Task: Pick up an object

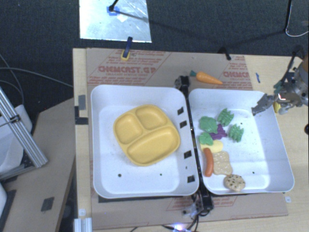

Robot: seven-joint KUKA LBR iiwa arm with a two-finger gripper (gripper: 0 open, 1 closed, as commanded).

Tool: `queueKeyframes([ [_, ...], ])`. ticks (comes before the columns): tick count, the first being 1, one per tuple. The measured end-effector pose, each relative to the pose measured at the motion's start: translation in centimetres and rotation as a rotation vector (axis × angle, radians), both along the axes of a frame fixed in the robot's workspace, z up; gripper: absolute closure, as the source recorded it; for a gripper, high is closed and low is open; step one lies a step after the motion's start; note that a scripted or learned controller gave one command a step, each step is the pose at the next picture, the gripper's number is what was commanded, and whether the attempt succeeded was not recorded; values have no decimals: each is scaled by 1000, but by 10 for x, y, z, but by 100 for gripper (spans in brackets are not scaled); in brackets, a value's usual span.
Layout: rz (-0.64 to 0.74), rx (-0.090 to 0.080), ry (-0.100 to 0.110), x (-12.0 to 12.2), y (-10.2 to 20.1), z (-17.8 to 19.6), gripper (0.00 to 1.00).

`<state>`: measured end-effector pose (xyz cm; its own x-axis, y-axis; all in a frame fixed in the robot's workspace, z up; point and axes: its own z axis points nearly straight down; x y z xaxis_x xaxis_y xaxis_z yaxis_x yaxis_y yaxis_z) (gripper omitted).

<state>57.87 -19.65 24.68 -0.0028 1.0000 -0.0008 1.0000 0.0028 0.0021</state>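
Camera view looks down on two white bins: the left bin (101, 129) carries a yellow divided plate (146, 134), and the right bin (275, 144) holds a cluster of toy food toward its left half. The gripper (260, 105) sits at the bin's upper right edge, at about two o'clock from the bin's middle; whether it is spread or closed I cannot tell, and nothing can be seen in its hold. The pile lies at roughly seven to eight o'clock from the gripper, well apart from it. Nearest are the green leafy pieces (224, 116), with a purple piece (221, 129) just beside them; lower down lie a red sausage (208, 161), a cracker (222, 162) touching it, and a cookie (234, 181) at about six o'clock of the pile. These look like light, stiff plastic toys, probably smooth and liable to skid. The sausage seems the best candidate, taken across its narrow middle; flat pieces like the cookie offer little to pinch. A toy carrot (206, 78) lies outside the bins, at twelve o'clock of the seam.
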Motion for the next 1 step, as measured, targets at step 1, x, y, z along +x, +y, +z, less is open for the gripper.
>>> queueKeyframes([
  [1, 1, 8, 15, -85, 74, -95, 0],
])
